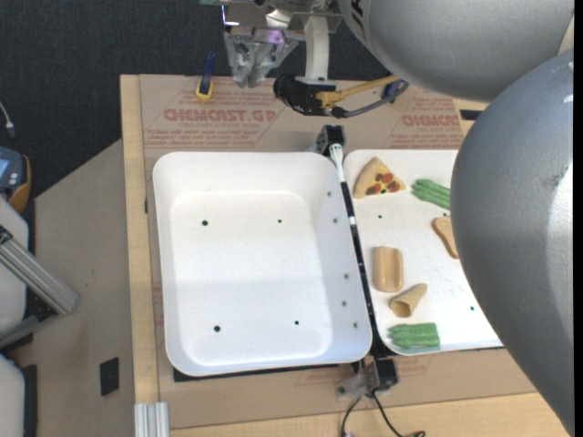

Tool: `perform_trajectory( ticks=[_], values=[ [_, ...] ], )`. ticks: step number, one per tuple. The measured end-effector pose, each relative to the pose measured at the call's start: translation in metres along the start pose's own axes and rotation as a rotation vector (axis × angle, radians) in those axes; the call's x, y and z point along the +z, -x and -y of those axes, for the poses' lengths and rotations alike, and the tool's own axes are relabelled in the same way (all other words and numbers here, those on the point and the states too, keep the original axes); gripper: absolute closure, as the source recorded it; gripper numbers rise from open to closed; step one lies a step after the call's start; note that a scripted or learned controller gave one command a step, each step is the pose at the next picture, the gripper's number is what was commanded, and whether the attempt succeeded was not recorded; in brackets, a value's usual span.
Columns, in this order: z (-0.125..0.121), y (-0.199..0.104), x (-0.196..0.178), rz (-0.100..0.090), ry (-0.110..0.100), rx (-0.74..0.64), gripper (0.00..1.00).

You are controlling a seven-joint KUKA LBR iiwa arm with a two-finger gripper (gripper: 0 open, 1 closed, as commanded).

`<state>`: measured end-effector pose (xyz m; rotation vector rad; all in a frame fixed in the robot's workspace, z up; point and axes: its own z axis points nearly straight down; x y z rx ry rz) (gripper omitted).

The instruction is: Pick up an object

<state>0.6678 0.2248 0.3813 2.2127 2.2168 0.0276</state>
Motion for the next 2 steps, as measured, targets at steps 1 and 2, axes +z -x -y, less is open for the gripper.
perform_trajectory(
  ticks=[1,2],
  values=[
    [-0.001,0.052,-0.111,0.004,-0.003,0.006,1.00],
    [0.012,0.005,0.083,0.009,-0.036,-0.002,1.00]
  ],
)
